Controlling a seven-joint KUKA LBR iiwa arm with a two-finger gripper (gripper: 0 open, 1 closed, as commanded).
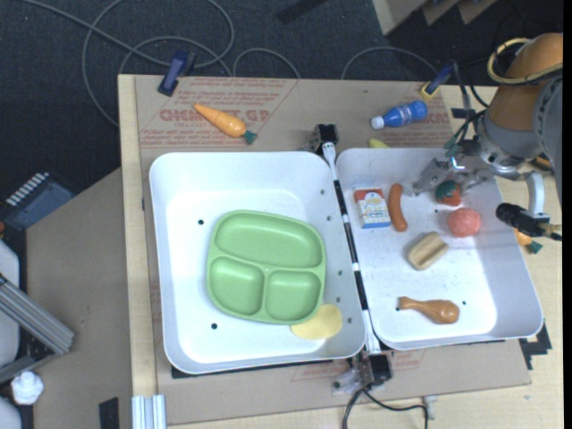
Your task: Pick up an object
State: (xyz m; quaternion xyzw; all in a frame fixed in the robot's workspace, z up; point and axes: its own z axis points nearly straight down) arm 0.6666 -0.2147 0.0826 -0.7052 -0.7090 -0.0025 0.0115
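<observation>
The right bin (500, 302) holds a small red and white carton (371, 208), an orange sausage (397, 206), a pink ball (463, 222), a tan bread roll (426, 249) and a brown drumstick (431, 308). My gripper (444, 180) is low in the far part of this bin, just right of the sausage. A small red and green item (448, 193) lies directly under it and is partly hidden by it. From here I cannot make out whether the gripper touches that item.
In the left bin (174, 204) sit a green divided plate (265, 266) and a pale yellow piece (317, 323) at its near corner. On the bench behind the bins lie a toy carrot (223, 120), a blue bottle (400, 114) and a blue clip (175, 72).
</observation>
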